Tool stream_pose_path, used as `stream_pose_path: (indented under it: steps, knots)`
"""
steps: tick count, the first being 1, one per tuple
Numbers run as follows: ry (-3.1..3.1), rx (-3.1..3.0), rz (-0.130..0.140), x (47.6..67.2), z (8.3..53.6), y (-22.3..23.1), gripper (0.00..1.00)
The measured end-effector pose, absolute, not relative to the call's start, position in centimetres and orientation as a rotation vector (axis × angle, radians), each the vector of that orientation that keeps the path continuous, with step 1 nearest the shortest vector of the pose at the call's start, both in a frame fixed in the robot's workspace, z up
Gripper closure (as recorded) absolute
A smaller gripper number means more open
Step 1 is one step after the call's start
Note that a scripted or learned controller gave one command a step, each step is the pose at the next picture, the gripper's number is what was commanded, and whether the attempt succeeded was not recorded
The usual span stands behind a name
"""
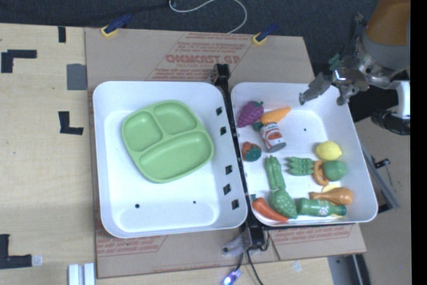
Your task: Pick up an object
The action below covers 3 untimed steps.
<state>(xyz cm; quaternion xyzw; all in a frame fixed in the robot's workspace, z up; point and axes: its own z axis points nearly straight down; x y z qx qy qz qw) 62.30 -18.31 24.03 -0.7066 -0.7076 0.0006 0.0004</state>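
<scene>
— Where is the two-finger gripper [328,88] seen?

— It is seen above the upper right corner of the right shallow white bin [356,141], carried by the grey arm with the orange band [389,15]. Its fingers are spread apart and nothing is held between them.

— What is laid in that bin?

— A cluster of plastic toy foods is found there. A purple bunch of grapes [249,113] is placed near the divider, with an orange carrot [275,115] just beside it and a small red-and-white can [272,136] below. A round red and green piece [251,152] is set near the left wall. A yellow lemon [328,150] is placed nearest the gripper, with a green round fruit [334,169] close under it. Green vegetables [275,173] are gathered in the middle, and a green bottle-like piece [321,209] and an orange piece [335,195] are crowded along the lower wall.

— And in the other bin?

— A light green divided plastic plate [167,139] is laid in the left white bin [115,205], well apart from the gripper.
</scene>
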Motion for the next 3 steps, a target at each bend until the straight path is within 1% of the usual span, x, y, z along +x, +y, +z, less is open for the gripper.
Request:
stream_pose_path:
  steps: [1,2,3]
  knots:
    - [-2.235,-2.212,-0.008,59.0,34.5,-8.3,0.00]
    - [-2.229,-2.212,-0.003,54.4,37.6,-2.9,0.00]
    - [-2.226,-2.215,0.002,54.5,38.4,-3.2,1.00]
